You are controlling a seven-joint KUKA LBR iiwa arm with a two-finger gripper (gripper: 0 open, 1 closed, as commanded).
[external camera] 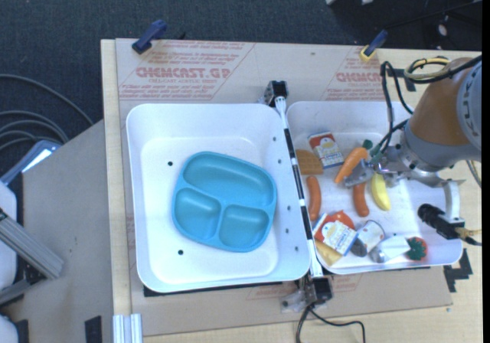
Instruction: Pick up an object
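Observation:
The right bin holds several toy foods. Among them are an orange carrot, a yellow banana, two reddish sausages, a small carton and a brown slice. My gripper reaches in from the right and hangs low over the bin's middle. It sits right at the carrot's right end and just above the banana's top. The arm's grey wrist and orange band hide the bin's right part.
The left bin bears a blue divided plate. Near the right bin's front lie a red-and-white packet, a grey item and a white piece with green and red ends. Black cables run along the arm.

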